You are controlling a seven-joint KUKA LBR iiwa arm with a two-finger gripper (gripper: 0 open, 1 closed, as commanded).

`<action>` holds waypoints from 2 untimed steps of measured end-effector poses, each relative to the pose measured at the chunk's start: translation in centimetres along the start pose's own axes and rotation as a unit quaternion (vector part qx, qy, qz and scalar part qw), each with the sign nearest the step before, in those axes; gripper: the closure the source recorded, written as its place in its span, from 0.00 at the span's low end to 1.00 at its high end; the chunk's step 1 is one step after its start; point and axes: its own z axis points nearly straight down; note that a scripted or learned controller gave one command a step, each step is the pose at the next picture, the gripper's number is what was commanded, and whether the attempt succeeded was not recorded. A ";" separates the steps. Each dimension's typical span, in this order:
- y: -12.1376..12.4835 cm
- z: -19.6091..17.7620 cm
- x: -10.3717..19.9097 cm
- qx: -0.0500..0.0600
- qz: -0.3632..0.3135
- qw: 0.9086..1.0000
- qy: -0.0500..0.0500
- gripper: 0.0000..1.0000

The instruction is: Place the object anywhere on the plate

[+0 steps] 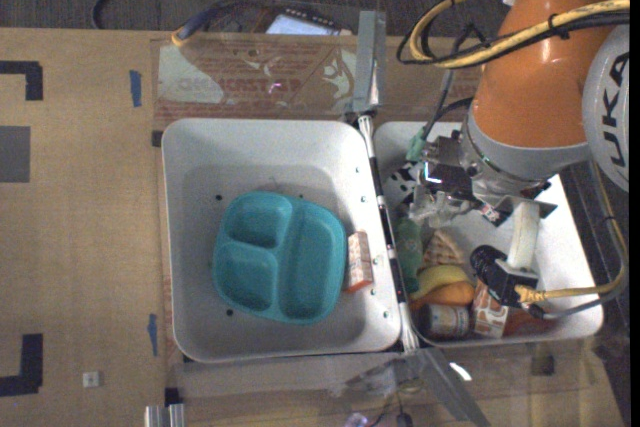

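Bench: I see gripper [440, 200] low over right bin [580, 215] clutter; can't tell its state or any contact. Teal plate [280, 257] sits in left bin [200, 155].

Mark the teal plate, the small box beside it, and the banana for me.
teal plate [280, 260], camera view, central divider.
small box [358, 261], camera view, middle of its top face.
banana [440, 278], camera view, yellow curve.
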 end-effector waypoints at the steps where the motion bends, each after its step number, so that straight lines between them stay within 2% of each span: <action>1: -2.2 5.7 9.0 0.002 -0.002 1.000 0.000 1.00; 2: -3.4 14.4 14.2 0.002 0.064 0.998 -0.001 1.00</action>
